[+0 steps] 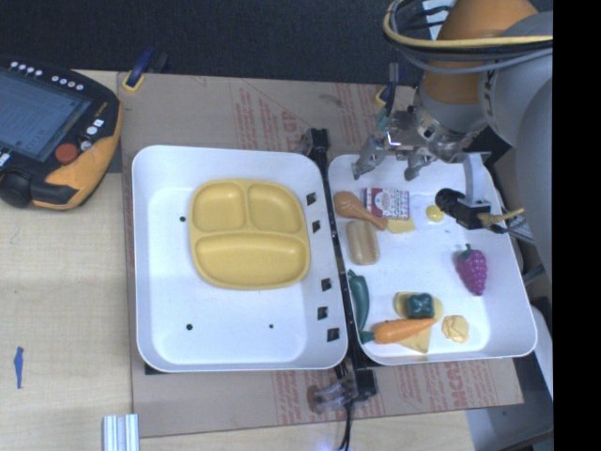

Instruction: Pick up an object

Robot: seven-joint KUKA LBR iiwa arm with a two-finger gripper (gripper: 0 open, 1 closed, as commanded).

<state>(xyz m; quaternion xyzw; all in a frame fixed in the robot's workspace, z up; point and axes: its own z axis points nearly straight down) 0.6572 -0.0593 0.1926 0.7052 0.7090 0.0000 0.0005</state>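
Two shallow white bins sat side by side on a brown cardboard sheet spread over the wooden tabletop. The left white bin held a single yellow plastic plate with three compartments, lying flat. The right white bin held all the toy food: a brown plastic drumstick just above a tan bread roll near the inner wall, a small red-and-white carton beside them, a purple bunch of grapes toward the outer side, a dark green pepper, an orange carrot resting against a yellow cheese wedge, and a pale yellow lump near the front. The carton's label and the red printing on the cardboard were too small to read. The pincer hung over the far edge of the right bin with its fingers spread and nothing between them, near the carton
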